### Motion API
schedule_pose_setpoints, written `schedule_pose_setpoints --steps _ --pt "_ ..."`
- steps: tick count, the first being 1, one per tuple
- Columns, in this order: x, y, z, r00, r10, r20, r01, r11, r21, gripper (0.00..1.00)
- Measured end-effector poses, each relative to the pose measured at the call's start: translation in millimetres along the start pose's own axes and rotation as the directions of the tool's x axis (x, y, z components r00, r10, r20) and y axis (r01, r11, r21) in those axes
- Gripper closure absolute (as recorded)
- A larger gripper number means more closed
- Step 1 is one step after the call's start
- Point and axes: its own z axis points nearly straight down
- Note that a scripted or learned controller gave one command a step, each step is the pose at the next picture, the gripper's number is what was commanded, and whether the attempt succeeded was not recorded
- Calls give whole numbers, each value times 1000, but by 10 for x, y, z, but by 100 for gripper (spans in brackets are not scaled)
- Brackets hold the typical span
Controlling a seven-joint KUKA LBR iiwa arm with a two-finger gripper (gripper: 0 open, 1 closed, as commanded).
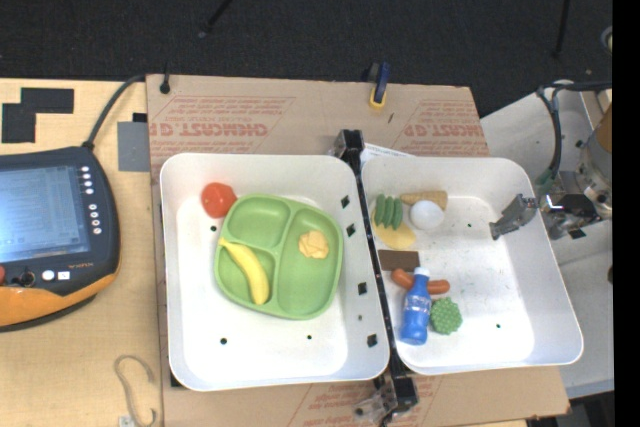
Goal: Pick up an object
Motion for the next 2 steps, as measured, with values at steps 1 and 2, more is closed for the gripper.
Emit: schedule_pose_setpoints --steps 1,2 --pt "-2 21 -66 1000 -2 3 2 1000 -13 0" --pt "-19 -30 391 1000 -3 1 3 1000 -6 0"
